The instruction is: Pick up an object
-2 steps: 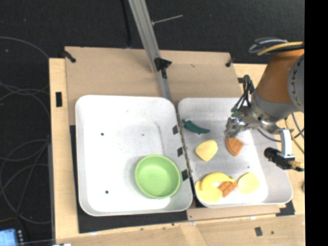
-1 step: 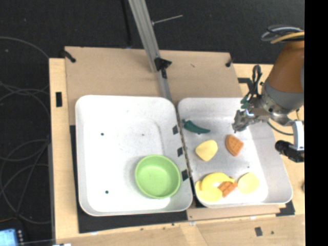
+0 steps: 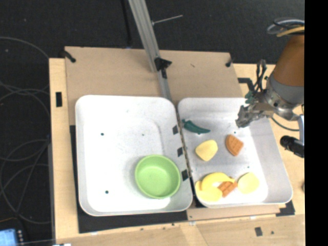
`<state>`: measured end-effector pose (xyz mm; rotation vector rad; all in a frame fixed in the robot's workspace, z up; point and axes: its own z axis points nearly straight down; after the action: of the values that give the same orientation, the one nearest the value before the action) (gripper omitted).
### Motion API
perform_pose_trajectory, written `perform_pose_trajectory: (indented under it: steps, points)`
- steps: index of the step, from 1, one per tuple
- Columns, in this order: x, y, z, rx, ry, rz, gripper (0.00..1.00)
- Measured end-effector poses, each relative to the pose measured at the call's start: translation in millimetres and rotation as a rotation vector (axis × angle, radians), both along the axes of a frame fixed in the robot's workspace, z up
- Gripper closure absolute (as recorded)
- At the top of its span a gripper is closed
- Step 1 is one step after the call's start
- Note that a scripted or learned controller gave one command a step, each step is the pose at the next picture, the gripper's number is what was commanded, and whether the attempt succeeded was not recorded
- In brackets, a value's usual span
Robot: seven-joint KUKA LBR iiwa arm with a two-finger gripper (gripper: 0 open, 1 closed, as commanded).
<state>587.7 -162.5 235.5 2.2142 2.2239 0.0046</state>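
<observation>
My pincer (image 3: 245, 118) hangs over the upper right part of the right bin (image 3: 271, 152) with nothing in it, and I cannot tell how its tips are set. The nearest thing to take is the orange piece (image 3: 234, 145) lying just below it in that bin, with the pale yellow piece (image 3: 206, 150) beside that. I judge it best to come straight down centred over the orange piece, clear of its yellow neighbour, before closing

Grey arm (image 3: 287, 81) with orange band reaching in from the right, pincer (image 3: 245, 118) angled down-left
</observation>
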Motion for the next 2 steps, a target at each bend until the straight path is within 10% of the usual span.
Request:
perform_pose_trajectory:
  steps: [2]
  points:
    - [-5, 110, -10, 0.001, 0.004, 0.002, 1.00]
